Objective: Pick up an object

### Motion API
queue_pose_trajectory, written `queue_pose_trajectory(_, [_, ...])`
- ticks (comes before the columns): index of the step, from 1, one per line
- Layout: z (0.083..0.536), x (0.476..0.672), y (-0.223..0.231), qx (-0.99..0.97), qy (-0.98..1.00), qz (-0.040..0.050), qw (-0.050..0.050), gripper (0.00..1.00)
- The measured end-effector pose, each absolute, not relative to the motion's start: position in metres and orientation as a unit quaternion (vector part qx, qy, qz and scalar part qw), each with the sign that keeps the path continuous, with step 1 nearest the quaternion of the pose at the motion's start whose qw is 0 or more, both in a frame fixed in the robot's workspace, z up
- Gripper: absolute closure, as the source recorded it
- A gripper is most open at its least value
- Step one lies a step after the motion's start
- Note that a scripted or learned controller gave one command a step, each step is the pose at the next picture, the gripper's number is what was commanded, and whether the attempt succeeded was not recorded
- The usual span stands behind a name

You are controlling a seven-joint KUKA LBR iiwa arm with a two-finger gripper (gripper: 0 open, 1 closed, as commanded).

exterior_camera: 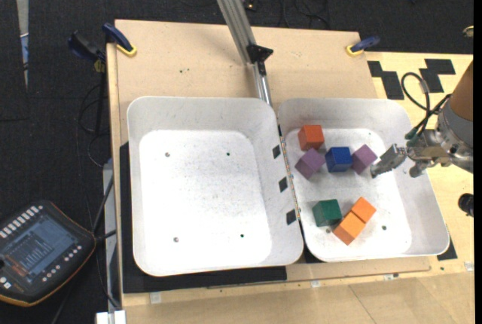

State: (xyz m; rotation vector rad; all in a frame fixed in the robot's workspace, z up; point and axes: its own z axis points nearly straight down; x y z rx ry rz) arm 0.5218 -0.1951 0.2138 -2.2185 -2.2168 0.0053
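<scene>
Grey arm (459, 108); orange band; black cable loop; metallic wrist

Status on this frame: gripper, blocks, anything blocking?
Gripper low over right bin, holding nothing. Nearest: purple block, just beside it. Blue block crowds that block's far side.

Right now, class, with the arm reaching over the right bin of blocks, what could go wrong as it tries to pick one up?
1. The blocks are crowded: the purple block nearest the gripper sits beside the blue block, so descending there could knock a neighbour rather than grasp.
2. The two orange blocks touch beside the green block, so a grasp could shove both.
3. The gripper is near the right bin's rim, which it might clip.
</scene>
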Motion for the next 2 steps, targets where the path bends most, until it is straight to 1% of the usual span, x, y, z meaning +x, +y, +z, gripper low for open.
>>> queue_pose_trajectory(2, [0.121,0.532,-0.186,-0.707,-0.707,0.0011,0.002,0.00])
